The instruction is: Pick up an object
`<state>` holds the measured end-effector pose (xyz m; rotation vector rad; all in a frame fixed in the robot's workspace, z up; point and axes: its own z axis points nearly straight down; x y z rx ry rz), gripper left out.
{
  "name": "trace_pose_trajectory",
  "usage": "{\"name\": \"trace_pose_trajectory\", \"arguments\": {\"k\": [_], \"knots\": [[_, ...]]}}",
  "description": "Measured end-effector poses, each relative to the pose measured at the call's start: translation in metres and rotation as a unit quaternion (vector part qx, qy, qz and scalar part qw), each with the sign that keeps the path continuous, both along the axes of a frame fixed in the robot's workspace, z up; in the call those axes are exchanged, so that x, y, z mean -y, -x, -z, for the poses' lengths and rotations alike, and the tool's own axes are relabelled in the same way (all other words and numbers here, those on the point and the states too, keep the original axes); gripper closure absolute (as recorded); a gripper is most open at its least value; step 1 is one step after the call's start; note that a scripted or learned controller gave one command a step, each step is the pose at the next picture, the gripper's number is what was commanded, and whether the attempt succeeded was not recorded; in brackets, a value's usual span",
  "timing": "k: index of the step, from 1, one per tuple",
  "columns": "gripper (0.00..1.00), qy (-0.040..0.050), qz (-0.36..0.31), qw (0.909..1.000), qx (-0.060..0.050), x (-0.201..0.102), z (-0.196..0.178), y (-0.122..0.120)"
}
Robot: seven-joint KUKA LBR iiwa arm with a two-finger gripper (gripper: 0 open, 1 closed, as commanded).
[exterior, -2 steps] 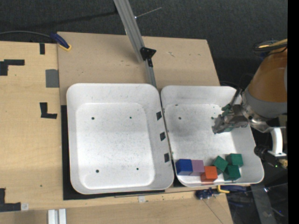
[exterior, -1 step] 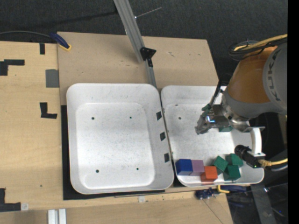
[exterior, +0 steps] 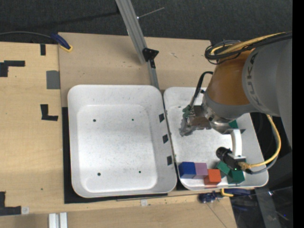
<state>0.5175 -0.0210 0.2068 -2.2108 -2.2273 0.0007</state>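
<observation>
Camera view: arm (exterior: 247, 80) in from three o'clock, bent down over right bin (exterior: 176, 103). Gripper (exterior: 189, 125) low, jaws unclear. Blocks (exterior: 209, 172) bunched at six o'clock of gripper.

- The big grey arm (exterior: 270, 75) comes in from the right side of the picture.
- It has an orange band (exterior: 228, 82) just above the wrist.
- The arm bends down, so the wrist points down and to the left.
- The end effector (exterior: 189, 125) hangs low at the end of the wrist.
- Black and yellow cables (exterior: 237, 44) loop over the top of the arm.
</observation>
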Motion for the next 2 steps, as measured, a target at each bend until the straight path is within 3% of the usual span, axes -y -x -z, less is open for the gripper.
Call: {"name": "trace_pose_trajectory", "arguments": {"k": [1,2], "knots": [[1.00,0.0002,0.000,1.0000,0.001,-0.053,-0.004,-0.015],[1.00,0.0000,0.000,1.0000,0.001,-0.103,-0.021,-0.013]]}}
